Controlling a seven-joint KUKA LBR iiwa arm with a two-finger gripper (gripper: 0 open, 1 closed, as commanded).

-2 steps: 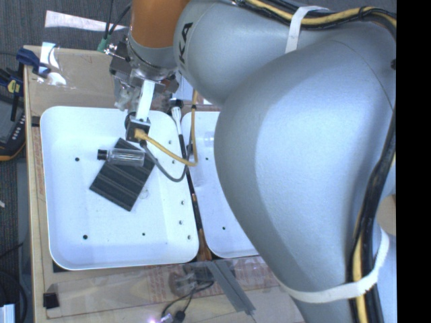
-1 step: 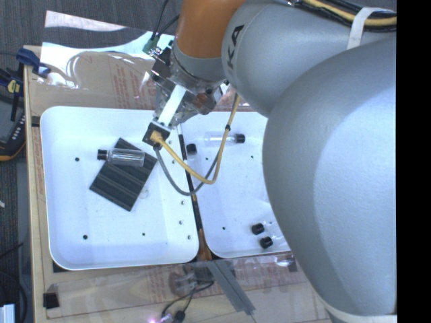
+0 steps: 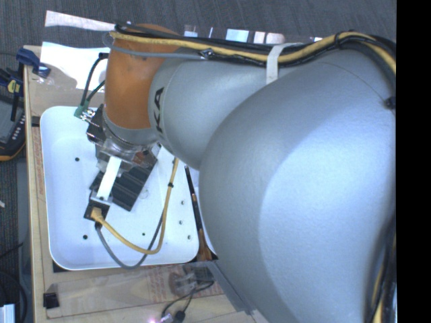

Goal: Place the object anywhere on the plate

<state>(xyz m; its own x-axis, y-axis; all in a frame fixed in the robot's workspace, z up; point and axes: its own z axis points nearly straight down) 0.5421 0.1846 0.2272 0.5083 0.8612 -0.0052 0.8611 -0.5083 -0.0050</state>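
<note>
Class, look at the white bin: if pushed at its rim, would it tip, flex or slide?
The bin looks shallow and wide, so tipping seems unlikely. Its thin rounded rim suggests light moulded plastic that may flex. Dark dots in its floor could be fasteners, so it might not slide.

Smooth plastic bin (image 3: pixel 60 180), matt grey arm (image 3: pixel 303 180) (slight sheen), wooden bench (image 3: pixel 87 288)
</note>
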